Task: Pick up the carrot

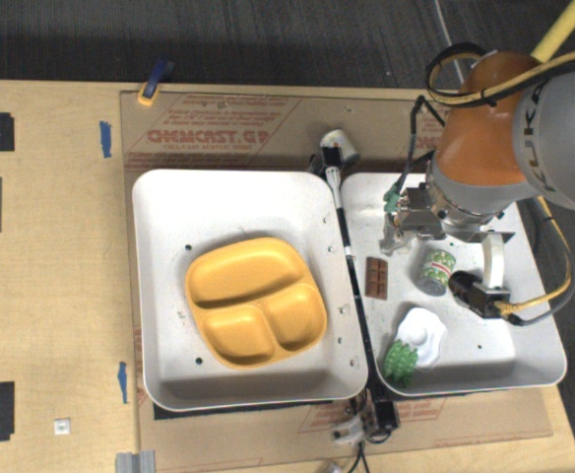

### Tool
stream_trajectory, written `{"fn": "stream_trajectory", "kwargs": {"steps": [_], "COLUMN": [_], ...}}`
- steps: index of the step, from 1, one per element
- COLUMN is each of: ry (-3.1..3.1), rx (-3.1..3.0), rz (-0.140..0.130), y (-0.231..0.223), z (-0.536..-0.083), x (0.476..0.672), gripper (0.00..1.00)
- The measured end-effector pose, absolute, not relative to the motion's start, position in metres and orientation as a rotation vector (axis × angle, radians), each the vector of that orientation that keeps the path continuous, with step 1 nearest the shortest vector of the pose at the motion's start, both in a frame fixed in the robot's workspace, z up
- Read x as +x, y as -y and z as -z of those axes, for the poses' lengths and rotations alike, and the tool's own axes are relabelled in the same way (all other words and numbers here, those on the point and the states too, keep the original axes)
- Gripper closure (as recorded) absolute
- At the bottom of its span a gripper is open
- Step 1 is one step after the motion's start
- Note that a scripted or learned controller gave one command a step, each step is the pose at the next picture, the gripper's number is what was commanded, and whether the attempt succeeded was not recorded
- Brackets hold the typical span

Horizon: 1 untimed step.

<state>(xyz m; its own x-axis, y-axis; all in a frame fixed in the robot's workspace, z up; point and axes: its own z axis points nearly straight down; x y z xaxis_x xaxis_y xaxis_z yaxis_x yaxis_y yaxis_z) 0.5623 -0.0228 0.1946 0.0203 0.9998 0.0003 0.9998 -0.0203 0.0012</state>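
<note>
We see the gripper (400,233) over the right bin (524,355), near a brown block (377,276) and a small can (437,269), but cannot tell its grip.

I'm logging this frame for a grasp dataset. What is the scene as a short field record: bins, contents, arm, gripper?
left bin: holds a yellow tray with three compartments
right bin: brown block near its left wall; can at the middle; white-and-green item toward the front
arm: reaches in from the right, over the right bin's back half
gripper: over the right bin, behind the brown block, left of the can
</note>
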Motion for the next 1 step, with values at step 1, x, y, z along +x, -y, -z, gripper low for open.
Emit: {"fn": "stream_trajectory", "kwargs": {"steps": [1], "ry": [-1.690], "rx": [2.653], "rz": [0.005], "y": [-0.0425], "z": [-0.1842], "x": [0.5205], "gripper": [1.00]}}
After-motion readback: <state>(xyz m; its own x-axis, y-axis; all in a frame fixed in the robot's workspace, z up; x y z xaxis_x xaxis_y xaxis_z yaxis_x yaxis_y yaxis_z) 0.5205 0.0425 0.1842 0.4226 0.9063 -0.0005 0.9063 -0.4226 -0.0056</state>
